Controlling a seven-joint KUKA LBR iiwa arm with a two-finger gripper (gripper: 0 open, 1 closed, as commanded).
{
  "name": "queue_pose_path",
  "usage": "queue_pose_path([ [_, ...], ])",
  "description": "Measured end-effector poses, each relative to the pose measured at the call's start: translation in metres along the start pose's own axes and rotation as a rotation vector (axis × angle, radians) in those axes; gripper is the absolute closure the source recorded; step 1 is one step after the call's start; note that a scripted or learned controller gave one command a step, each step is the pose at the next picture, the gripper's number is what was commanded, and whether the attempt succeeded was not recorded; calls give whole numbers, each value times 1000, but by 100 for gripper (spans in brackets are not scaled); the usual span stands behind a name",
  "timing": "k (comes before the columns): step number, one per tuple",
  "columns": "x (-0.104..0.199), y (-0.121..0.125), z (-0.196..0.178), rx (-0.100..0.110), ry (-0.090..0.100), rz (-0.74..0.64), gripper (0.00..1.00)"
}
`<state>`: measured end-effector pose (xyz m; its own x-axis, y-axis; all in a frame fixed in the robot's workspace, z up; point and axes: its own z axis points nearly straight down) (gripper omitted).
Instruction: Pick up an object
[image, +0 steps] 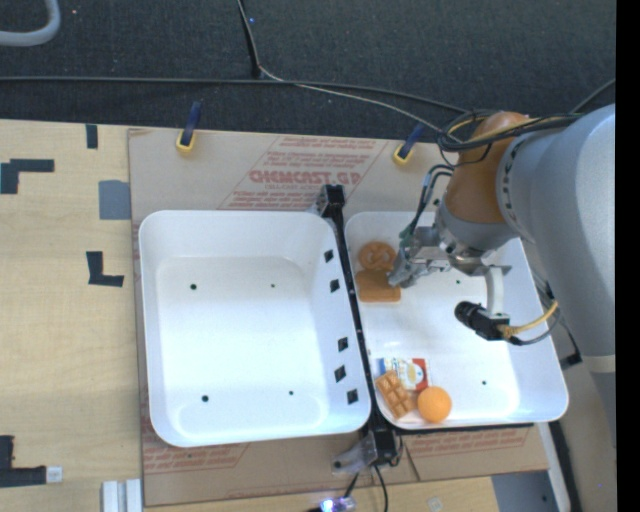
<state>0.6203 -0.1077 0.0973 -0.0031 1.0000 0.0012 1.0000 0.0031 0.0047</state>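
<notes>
Camera view: end effector (402, 272) sat low in right bin (520, 400), touching tan toast piece (377, 290); finger state could not be told. Orange ball (434, 404) lay well apart.

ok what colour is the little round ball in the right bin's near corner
Orange; the small round ball shows best in the camera view, beside a waffle-patterned piece.

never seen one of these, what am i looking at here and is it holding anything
It is one picture from a camera fixed above a bench, looking down at a slant. The big grey and orange shape is a robot arm reaching in from the right. Two shallow white bins sit side by side. In the right bin its gripper is low beside two brownish items. Near the front lie a waffle-like piece, a small packet and an orange ball. I cannot tell whether it grips anything.
</notes>
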Motion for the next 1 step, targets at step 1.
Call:
queue_pose_path([
  [1, 0, 0, 1, 1, -1, 0, 0],
])
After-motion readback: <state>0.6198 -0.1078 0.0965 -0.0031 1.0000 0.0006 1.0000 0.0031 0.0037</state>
